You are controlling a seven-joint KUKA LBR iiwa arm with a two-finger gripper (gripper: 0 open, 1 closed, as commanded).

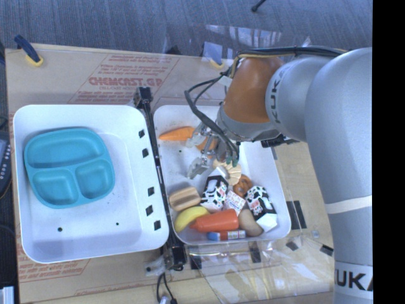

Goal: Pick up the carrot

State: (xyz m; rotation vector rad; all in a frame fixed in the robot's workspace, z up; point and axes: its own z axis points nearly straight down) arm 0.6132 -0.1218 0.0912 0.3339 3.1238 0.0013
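Gripper [205, 157] low in the right bin [278, 189]
Its finger state is unclear; the carrot [177, 133] lies just beside it near the bin's far-left corner.

We see the bench [95, 75] covered in printed brown cardboard. The left bin [76, 239] rests on it. Touching that bin's right side sits the right bin [166, 116].

The grey arm [329, 125] bends in from the right, its gripper [204, 160] angled down-left, fingers apart.
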